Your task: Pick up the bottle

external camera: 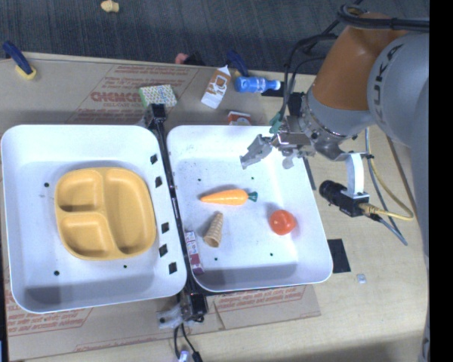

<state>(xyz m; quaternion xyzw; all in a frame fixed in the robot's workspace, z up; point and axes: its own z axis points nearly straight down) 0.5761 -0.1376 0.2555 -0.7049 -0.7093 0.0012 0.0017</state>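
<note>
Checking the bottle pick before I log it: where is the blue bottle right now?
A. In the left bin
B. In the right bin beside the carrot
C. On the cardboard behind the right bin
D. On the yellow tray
C: the blue bottle lies on the cardboard behind the right bin, outside its rim.

The worktop (377,277) carried a cardboard sheet (106,89) with two white bins (15,202) side by side on it. Behind the right bin (309,232) lay a blue bottle (253,85), a small carton (216,87) and a patterned packet (158,95).
</note>
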